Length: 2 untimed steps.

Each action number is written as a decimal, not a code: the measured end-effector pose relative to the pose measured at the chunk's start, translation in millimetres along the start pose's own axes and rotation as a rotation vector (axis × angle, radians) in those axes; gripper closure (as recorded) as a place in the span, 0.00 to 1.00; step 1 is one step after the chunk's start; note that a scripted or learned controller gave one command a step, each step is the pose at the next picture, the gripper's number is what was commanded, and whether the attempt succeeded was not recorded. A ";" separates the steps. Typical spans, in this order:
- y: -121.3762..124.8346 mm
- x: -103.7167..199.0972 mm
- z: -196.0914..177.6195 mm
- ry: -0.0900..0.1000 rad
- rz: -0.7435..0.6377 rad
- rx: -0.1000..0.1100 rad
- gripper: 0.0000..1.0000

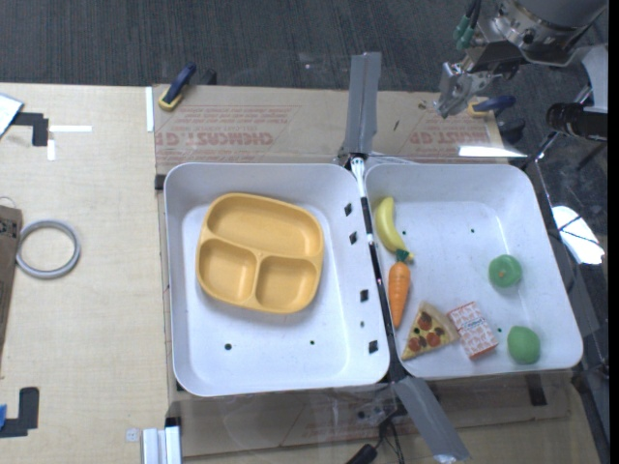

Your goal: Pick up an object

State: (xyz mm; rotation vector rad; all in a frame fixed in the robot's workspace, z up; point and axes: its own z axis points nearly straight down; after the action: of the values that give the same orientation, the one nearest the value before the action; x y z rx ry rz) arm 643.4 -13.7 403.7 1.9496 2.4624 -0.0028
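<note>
Nearest the camera, along the front wall of the right bin (pixel 542 201), lie a pizza slice (pixel 427 332), a small pink-and-white box (pixel 473 330) touching its right side, and a green ball (pixel 523 344) in the bin's front right corner. Behind the green ball, against the right wall, sits a second green piece (pixel 504 272). Against the bin's left wall a carrot (pixel 398 293) and a banana (pixel 387 224) lie end to end, both with their long axes running front to back; the banana is the one farther back.

Any of these could serve as the thing to pick up. The hand (pixel 455 90) hangs high over the cardboard behind the right bin's back wall, well apart from all of them, so every candidate lies forward of it and lower. My guess is that the banana is the shortest reach, forward and a little to the left; its long axis would call for fingers closing across it, side to side. Nothing sits between the fingers, but at this size I cannot tell how far open they are.

Left of the right bin, the other bin (pixel 179 288) holds a yellow divided plate (pixel 259 251), and a roll of tape (pixel 44 247) rests on the tabletop (pixel 87 356) beyond it.
</note>
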 end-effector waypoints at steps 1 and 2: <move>22.0 23.0 15.2 0.000 -0.258 0.001 1.00; 6.6 37.3 -38.5 -0.002 -0.789 -0.004 1.00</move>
State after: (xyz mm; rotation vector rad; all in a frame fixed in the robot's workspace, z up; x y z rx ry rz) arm 641.3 24.2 442.1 0.8527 3.0193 0.0005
